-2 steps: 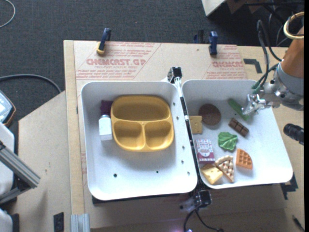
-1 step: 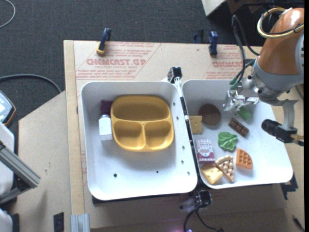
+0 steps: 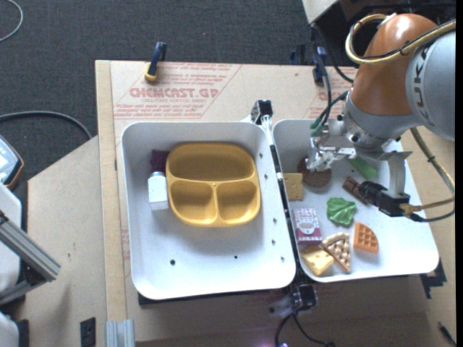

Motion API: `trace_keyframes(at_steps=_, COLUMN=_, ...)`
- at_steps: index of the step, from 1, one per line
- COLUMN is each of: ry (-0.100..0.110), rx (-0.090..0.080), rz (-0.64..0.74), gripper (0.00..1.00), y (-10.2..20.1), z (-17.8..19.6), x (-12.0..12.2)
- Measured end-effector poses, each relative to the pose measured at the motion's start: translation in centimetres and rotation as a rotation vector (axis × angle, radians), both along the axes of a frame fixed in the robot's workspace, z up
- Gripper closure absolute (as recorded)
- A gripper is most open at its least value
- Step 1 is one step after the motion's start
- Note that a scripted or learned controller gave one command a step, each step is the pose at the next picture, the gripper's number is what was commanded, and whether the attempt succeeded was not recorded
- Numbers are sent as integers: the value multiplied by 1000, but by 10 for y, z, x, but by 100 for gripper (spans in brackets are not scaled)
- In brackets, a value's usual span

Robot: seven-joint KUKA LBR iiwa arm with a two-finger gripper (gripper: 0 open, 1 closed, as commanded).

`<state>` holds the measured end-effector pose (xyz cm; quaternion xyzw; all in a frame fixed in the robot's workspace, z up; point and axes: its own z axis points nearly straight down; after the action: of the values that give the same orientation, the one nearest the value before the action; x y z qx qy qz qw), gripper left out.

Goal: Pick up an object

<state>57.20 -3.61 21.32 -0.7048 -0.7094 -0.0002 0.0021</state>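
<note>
My gripper [image 3: 322,159] hangs low over the back of the right bin [image 3: 427,248], just above a round dark brown cookie [image 3: 317,177]. Nothing can be seen held in it. Left of the cookie lies a tan cracker [image 3: 292,186]. Further forward are a green leaf [image 3: 340,210], an orange waffle [image 3: 366,238], a pizza slice [image 3: 338,251], a cheese wedge [image 3: 317,260] and a red and white carton [image 3: 307,225]. A dark brown piece [image 3: 355,188] lies to the cookie's right. A green item [image 3: 362,168] is partly hidden under the arm.
The left bin [image 3: 137,251] holds a yellow divided plate [image 3: 213,183], a small white bottle [image 3: 158,191] and a dark purple item [image 3: 159,157]. A black cable connector [image 3: 382,196] hangs over the right bin. The wall between the bins [image 3: 278,186] runs close to the cracker.
</note>
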Motion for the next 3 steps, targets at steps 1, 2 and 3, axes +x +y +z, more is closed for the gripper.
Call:
trace_keyframes(at_steps=1, ry=-1, rx=-1, rz=-2, gripper=100, y=34, z=2, x=0)
trace_keyframes(at_steps=2, ry=0, rx=-3, rz=-6, gripper=100, y=33, z=2, x=-5)
trace_keyframes(at_steps=3, ry=-7, rx=-4, rz=-5, gripper=100, y=31, z=18, x=5)
